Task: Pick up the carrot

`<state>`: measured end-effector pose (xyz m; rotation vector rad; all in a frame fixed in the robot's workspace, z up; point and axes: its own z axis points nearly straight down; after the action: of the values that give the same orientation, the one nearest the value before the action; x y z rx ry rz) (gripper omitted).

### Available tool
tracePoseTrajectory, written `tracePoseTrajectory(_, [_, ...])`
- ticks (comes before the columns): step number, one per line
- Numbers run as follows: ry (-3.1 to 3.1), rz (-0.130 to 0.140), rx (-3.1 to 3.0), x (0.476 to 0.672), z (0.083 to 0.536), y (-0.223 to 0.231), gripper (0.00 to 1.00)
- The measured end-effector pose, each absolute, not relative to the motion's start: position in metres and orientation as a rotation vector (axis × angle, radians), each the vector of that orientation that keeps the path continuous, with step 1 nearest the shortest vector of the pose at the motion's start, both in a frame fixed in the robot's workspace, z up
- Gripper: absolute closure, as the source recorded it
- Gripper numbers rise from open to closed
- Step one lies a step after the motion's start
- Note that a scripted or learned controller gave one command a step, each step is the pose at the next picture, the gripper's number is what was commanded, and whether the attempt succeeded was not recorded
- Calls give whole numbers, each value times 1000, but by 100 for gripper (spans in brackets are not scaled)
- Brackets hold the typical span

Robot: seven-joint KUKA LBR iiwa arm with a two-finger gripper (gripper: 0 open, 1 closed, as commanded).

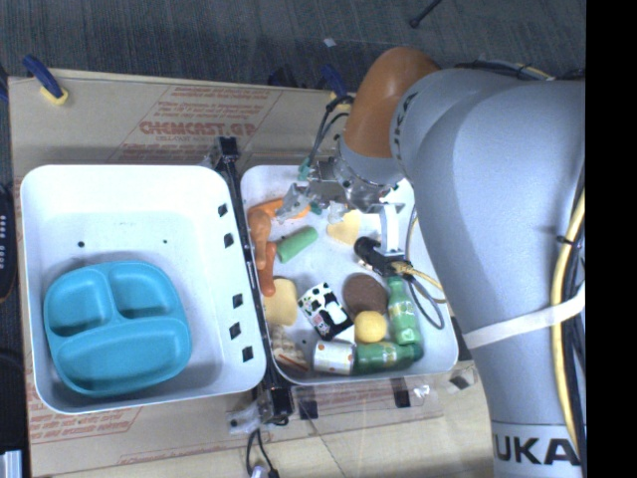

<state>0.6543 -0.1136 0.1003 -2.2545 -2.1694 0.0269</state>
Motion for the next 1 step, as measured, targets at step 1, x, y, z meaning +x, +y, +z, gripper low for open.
tracePoseTrajectory(1, [-1977,23,-2434,655,92,-101,0])
